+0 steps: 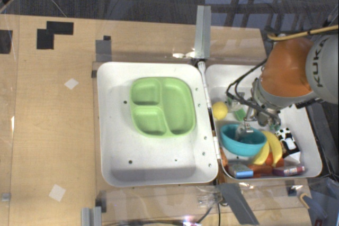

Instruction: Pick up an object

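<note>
Right now the pincer [247, 128] hangs in the right bin [312, 129] straight above the blue bowl [242, 142], its tips at the bowl's mouth, the banana [267, 149] just beside; whether it is apart or together I cannot tell

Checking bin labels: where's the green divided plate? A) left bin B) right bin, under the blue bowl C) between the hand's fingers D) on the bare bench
A: the green divided plate lies flat in the left bin, apart from the clutter by the blue bowl.
</note>
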Controlling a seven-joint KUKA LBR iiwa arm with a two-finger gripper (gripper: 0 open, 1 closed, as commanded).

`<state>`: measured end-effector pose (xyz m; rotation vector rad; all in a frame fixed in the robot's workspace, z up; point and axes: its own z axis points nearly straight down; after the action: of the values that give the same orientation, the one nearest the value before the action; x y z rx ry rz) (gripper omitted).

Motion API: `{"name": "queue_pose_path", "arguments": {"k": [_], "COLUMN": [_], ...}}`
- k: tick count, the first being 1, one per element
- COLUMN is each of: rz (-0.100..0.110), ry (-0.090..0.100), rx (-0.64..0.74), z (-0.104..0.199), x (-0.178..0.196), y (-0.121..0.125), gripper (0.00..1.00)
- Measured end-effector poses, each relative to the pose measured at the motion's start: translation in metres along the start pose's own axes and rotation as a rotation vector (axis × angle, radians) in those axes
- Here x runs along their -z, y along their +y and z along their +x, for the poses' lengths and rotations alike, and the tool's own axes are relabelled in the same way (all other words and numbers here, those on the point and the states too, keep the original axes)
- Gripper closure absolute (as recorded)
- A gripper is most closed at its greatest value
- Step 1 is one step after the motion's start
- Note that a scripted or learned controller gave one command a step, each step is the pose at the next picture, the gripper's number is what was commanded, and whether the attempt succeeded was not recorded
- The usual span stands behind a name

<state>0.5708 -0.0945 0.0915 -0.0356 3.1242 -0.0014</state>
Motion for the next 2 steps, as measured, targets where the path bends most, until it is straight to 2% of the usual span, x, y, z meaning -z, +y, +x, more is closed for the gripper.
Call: {"name": "queue_pose_path", "arguments": {"k": [1, 2], "rz": [0.002, -0.001], "ry": [0.004, 0.0], "rx": [0.087, 0.158], "z": [-0.024, -0.082], "x": [0.031, -0.002], "y": [-0.06, -0.01], "gripper": [0.0, 0.0]}}
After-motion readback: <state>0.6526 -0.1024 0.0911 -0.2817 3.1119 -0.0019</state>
